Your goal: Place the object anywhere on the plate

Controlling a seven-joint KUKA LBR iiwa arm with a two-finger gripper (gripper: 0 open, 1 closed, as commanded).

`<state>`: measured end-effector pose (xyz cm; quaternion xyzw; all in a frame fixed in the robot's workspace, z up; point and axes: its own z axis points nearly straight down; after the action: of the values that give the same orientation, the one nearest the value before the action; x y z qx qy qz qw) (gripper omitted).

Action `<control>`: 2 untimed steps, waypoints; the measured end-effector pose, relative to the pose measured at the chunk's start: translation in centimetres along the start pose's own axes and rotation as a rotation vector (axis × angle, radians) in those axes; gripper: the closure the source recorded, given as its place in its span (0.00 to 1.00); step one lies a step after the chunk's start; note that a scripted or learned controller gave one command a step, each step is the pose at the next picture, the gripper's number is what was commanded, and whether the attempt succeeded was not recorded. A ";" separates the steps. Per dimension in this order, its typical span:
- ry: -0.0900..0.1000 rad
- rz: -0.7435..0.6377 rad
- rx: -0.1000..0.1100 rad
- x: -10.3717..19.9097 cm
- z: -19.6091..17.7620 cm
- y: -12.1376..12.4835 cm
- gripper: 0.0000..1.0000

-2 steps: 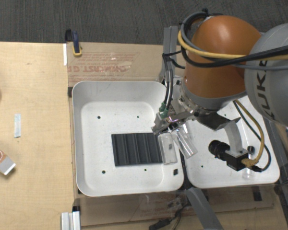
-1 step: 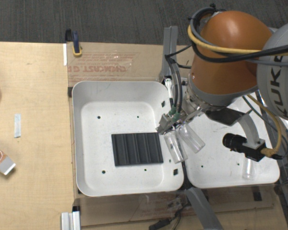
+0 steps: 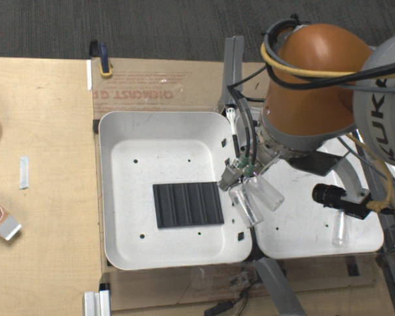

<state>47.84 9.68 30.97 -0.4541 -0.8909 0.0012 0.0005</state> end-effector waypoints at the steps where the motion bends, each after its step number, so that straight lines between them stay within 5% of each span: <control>1: 0.001 -0.400 0.000 4.0 5.9 2.9 1.00; 2: -0.002 -0.597 -0.003 3.2 -0.7 2.4 1.00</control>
<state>47.87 13.67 31.65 -0.1720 -0.9851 -0.0001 -0.0007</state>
